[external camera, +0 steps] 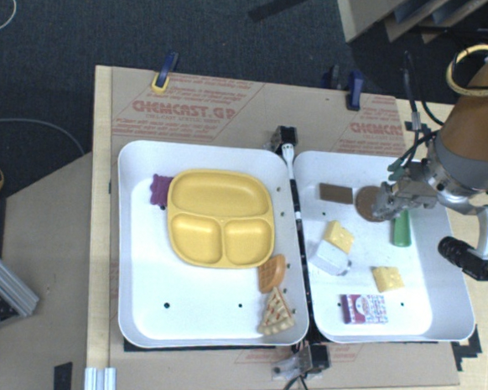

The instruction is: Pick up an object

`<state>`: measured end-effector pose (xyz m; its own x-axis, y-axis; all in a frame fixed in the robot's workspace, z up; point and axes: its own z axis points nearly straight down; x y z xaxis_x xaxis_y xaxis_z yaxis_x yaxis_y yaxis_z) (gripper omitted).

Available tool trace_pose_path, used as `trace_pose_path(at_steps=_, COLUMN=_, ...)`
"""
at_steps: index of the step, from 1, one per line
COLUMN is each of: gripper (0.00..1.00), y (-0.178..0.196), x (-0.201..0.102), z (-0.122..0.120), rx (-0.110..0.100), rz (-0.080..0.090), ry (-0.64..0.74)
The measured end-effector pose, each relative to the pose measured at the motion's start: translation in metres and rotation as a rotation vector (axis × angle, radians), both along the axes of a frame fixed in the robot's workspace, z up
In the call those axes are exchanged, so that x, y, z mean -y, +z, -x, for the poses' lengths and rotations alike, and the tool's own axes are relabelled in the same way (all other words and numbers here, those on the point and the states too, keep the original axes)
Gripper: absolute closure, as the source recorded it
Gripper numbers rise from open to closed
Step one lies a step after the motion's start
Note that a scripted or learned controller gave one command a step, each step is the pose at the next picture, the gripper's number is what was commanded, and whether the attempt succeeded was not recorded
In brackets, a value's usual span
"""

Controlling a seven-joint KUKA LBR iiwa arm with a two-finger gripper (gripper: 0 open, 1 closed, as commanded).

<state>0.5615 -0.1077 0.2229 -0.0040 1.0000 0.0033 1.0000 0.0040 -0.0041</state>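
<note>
My arm [477,124] reaches over the right bin [444,323]; the left bin [134,307] holds a yellow tray [221,218]. My gripper [392,202] hovers by the brown disc [366,201] and green bottle [402,229]; jaw state I cannot tell.

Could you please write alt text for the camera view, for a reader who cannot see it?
The arm's gripper hangs over the right bin, above a green object, yellow blocks and a red packet. The left bin holds a yellow divided tray.
</note>
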Motion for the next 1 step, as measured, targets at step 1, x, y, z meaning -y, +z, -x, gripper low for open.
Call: trace_pose_path(at_steps=1, gripper=1.0, y=-0.0091, x=-0.0498, z=0.0203, rx=0.0, rz=0.0, ry=0.001)
